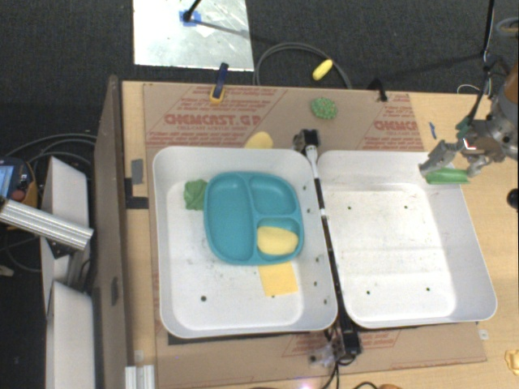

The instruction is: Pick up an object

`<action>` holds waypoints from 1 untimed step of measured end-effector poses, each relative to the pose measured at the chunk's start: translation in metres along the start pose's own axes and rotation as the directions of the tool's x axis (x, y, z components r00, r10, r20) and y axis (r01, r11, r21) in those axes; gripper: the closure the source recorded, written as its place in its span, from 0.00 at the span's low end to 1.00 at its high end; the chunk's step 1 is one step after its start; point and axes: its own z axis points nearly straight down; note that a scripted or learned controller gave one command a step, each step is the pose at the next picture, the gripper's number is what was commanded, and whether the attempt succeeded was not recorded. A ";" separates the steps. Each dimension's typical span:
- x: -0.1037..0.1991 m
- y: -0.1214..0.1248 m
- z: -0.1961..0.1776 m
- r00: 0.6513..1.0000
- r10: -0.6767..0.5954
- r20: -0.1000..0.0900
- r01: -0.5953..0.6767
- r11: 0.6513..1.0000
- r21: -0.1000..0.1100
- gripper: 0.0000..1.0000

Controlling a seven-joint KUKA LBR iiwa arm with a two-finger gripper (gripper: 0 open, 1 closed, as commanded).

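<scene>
The tool [451,167] hangs at the far right corner of the right bin [454,298], its fingers pinching a green object [445,177] that shows between them, just over the bin's rim. Taking the right bin as landmark: the left bin [174,298] lies touching its left side. In that left bin rests a teal divided plate [235,217] with a yellow rounded piece [276,240] in its near compartment. A flat yellow slice [279,279] lies just in front of the plate, and a green leafy piece [195,194] sits against the plate's left edge. Behind the bins, on the bench [203,120], sit a green ball [324,109] and a yellow lump [259,141].
</scene>
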 end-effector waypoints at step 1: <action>0.000 0.001 -0.011 1.000 -0.004 0.001 0.004 1.000 -0.004 1.00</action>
